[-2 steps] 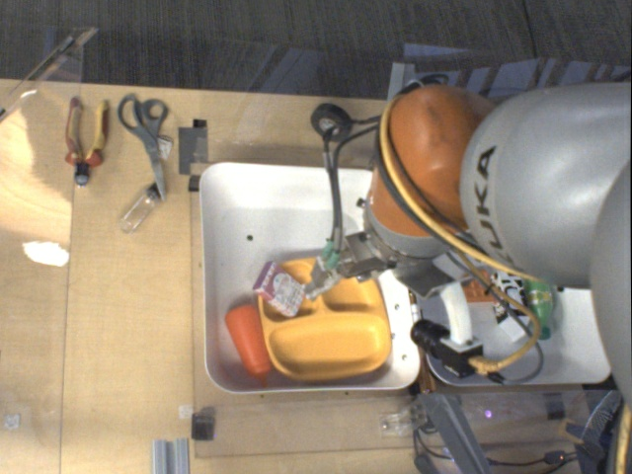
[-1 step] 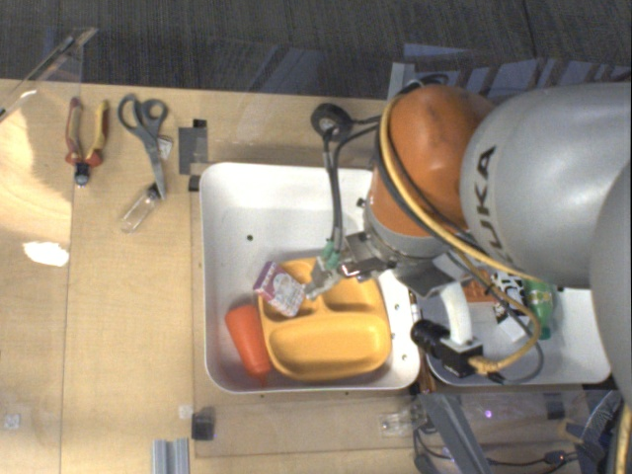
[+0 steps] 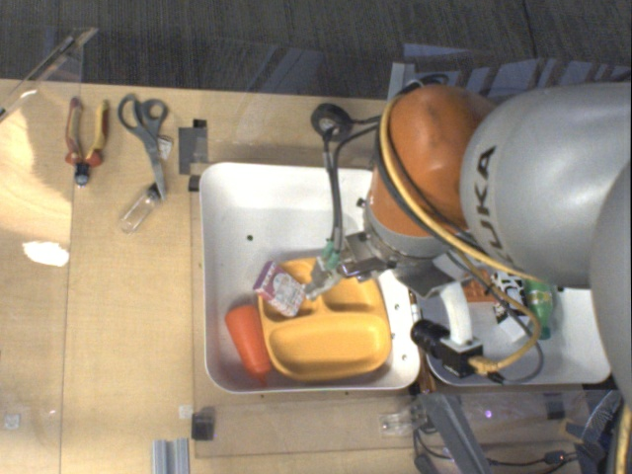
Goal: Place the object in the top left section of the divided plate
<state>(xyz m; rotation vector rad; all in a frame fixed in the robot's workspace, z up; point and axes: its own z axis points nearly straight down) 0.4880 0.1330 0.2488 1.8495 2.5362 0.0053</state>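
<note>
Over the plate's (image 3: 331, 339) upper left corner the gripper (image 3: 318, 282) reaches down from the right, its tip meeting a small packet (image 3: 281, 289). The packet, purple and white, lies tilted on the plate's upper left rim, partly over the section there and partly hanging toward the bin floor. Whether the fingers are apart or pinched on the packet I cannot tell; the tip is small and blurred against the yellow.

The plate is yellow and divided, with a large section along its near side and smaller ones behind. An orange carrot (image 3: 247, 343) lies just beside the plate's left edge, touching it, between plate and bin wall.

Both sit in the left bin (image 3: 237, 205), whose floor behind the plate is bare white. The right bin (image 3: 583, 363) lies to the plate's right, largely covered by the arm (image 3: 533, 176), with cables looping under the wrist.

Well left of the plate, on the wooden bench (image 3: 99, 344), lie scissors (image 3: 148, 136) and red-handled pliers (image 3: 85, 138). Dark carpet runs behind the bench.
</note>
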